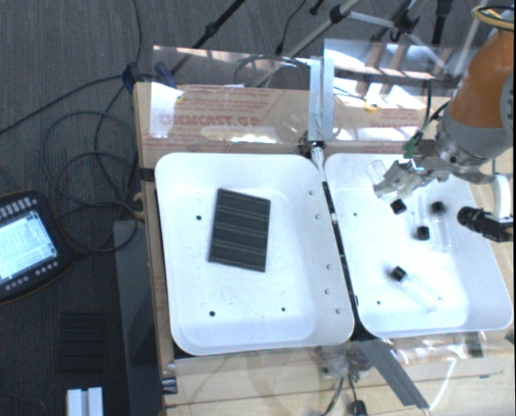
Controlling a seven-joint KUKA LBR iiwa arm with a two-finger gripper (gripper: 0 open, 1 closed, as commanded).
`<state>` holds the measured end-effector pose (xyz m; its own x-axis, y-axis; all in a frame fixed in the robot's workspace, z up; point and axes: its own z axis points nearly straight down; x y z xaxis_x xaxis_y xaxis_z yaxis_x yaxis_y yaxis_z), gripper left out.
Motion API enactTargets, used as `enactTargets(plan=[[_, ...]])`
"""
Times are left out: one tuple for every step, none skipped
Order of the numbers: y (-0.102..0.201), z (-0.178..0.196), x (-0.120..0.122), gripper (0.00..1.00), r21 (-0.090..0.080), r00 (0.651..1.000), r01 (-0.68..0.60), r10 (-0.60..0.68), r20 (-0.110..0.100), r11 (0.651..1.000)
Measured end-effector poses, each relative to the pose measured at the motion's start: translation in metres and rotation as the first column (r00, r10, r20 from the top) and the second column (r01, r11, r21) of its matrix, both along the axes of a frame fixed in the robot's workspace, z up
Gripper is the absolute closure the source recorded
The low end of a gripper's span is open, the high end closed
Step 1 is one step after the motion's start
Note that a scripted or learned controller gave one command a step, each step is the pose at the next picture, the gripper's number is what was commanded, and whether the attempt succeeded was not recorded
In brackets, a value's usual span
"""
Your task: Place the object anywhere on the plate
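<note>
The plate is a dark ribbed rectangle lying flat in the left bin, a little left of its middle. Small clear pieces with black caps lie in the right bin: one toward the front, one in the middle, one just behind that. My gripper hangs over the back left part of the right bin, well to the right of the plate. A further small black piece sits right below it; I cannot tell whether they touch.
The grey arm with its orange band comes in over the right bin's back right corner. A raised divider runs between the bins. A clear upright panel stands behind them. A pendant lies on the floor at left.
</note>
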<state>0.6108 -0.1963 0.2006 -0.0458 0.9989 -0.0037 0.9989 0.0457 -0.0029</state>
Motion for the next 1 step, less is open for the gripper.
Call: enactTargets(plan=[[0.052, 0.0167, 0.0398, 1.0, -0.001, 0.835, 0.551, -0.551, 0.0, 0.835]])
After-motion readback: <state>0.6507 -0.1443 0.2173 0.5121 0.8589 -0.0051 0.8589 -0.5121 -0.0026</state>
